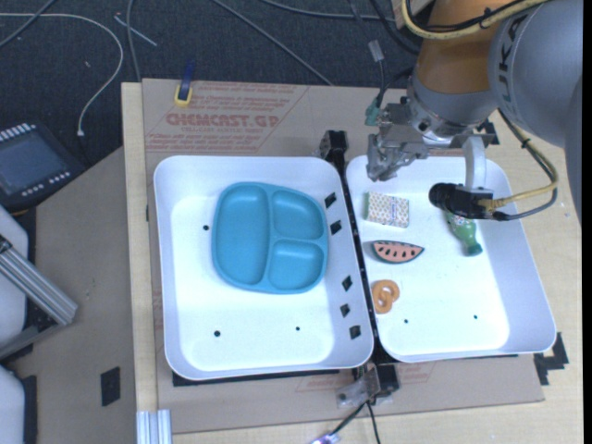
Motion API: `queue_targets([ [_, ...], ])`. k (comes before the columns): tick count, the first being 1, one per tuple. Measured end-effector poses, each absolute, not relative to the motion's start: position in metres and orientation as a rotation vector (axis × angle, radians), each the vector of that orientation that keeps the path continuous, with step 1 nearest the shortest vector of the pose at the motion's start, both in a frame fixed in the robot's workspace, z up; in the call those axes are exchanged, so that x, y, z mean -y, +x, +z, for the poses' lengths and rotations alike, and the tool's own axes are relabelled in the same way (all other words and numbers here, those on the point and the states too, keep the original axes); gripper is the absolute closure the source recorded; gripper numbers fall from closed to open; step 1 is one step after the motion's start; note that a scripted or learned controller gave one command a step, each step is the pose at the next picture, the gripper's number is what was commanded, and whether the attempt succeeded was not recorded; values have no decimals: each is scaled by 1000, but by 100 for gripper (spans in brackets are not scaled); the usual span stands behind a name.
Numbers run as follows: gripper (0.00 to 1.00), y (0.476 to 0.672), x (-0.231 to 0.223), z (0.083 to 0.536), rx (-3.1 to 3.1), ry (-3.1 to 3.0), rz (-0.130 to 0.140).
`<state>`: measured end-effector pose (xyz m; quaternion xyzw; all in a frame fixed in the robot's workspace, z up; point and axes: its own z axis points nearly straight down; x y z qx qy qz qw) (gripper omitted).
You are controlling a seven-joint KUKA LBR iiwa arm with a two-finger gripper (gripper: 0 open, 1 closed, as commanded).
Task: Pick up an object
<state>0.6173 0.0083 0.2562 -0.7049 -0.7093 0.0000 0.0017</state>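
Two white bins side by side on the desk (231, 100): left bin (185, 322) carrying a blue divided plate (270, 237), right bin (518, 303) carrying the small candidates for a pick. Nearest the claw (381, 163), a patterned white packet (388, 210), lying just below the claw tip near the bin's upper left. Further down, a watermelon slice toy (398, 251), then a small pretzel-like ring (385, 293). Off to the right, a green object (465, 233) partly under a black fitting with a yellow cable (527, 195).

Likely troubles, as a judgement only: packet looks flat and thin, so a descent may close above it or merely push it along the floor. Close to the divider between the bins too, so a drift leftward risks striking the bin wall. Watermelon slice near enough that a nudged packet could slide into it. Cable hanging near the green object might snag on a reach that way.

Claw hangs over the right bin's upper left corner, apart from the packet, touching nothing visible. Opening width impossible to tell from this angle; nothing seen held.
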Motion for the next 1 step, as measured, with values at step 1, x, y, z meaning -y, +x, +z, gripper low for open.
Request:
queue_targets([
  [1,100,627,-68,255,2228,-2214,-4],
])
